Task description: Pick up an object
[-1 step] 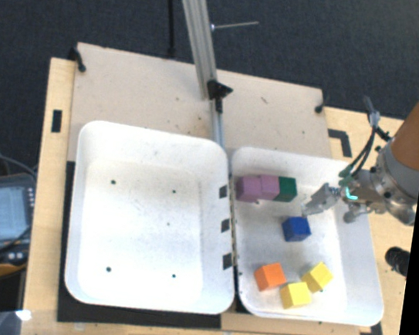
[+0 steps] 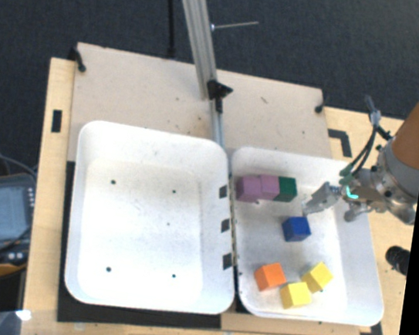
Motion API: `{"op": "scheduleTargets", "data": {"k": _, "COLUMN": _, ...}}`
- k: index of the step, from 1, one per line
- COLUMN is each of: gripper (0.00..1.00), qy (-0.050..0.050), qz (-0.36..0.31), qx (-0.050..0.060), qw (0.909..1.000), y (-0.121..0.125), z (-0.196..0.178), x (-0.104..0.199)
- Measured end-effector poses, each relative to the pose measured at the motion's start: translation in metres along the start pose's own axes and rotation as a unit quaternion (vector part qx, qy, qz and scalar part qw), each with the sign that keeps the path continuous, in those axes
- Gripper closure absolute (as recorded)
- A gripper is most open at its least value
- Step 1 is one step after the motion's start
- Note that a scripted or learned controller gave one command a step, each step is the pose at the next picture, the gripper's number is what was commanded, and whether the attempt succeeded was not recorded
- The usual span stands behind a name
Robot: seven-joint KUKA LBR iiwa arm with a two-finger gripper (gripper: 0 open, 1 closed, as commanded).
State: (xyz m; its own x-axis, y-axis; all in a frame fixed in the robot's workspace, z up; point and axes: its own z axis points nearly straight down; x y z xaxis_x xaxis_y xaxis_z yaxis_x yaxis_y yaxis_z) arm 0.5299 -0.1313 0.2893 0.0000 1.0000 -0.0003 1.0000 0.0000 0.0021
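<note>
No object is gripped; the pincer, jaws spread, is poised above the blue cube. Descent is required next.

From my seat I see the arm end in a broad orange band that narrows down to a grey metal wrist collar. Below the collar sits a cluster of dull silver-grey hardware, blocky and uneven, with a small teal-green light or marking glowing on its left face. A thin dark cable loops along the wrist's left side, with a short grey stub poking up above it. The gripper is pale grey metal; one slim finger is angular, light and flat-sided, the other darker and stubbier.
</note>
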Motion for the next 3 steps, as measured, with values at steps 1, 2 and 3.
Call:
{"op": "scheduleTargets", "data": {"k": 1, "gripper": 0.00, "qy": 0.000, "qz": 0.001, "qx": 0.003, "qw": 1.0000, "y": 0.002, "z": 0.048, "x": -0.010}}
{"op": "scheduleTargets", "data": {"k": 2, "gripper": 0.00, "qy": 0.000, "qz": 0.001, "qx": 0.003, "qw": 1.0000, "y": -0.005, "z": 0.094, "x": -0.016}}
{"op": "scheduleTargets", "data": {"k": 3, "gripper": 0.00, "qy": 0.000, "qz": 0.001, "qx": 0.004, "qw": 1.0000, "y": -0.015, "z": 0.151, "x": -0.022}}
